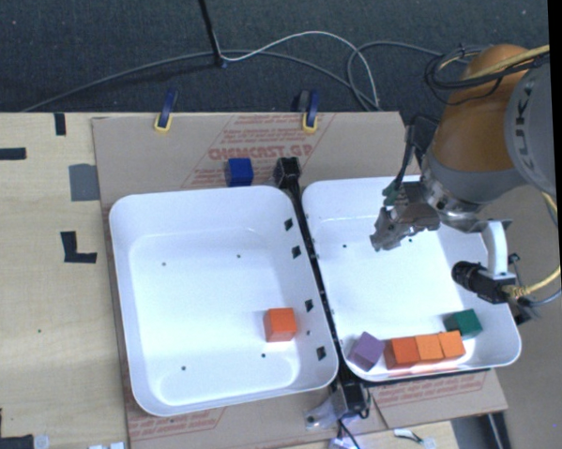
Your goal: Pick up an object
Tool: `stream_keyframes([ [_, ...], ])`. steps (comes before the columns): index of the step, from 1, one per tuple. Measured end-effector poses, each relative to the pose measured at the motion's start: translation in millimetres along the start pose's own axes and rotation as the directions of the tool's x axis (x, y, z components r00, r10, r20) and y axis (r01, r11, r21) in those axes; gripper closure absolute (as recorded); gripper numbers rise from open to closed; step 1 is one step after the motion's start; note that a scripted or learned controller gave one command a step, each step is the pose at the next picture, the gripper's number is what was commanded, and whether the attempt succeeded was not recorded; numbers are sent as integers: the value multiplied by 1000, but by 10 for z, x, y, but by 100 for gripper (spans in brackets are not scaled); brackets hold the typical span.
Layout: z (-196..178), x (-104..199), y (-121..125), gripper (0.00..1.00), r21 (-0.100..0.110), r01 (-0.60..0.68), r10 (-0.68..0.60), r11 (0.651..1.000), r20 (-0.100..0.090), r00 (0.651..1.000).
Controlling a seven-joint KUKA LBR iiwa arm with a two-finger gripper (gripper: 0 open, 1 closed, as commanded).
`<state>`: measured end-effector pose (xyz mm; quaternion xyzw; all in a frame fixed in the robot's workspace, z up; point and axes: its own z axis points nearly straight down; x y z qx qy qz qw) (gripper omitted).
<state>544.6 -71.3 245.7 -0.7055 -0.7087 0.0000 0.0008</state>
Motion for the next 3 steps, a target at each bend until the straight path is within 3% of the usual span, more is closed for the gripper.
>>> stream_keyframes([
  [1, 9, 549, 28, 100, 0, 0, 0, 1000, 0, 1000],
  [3, 269, 1582, -201, 100, 1, -1, 1, 1000, 1, 1000],
])
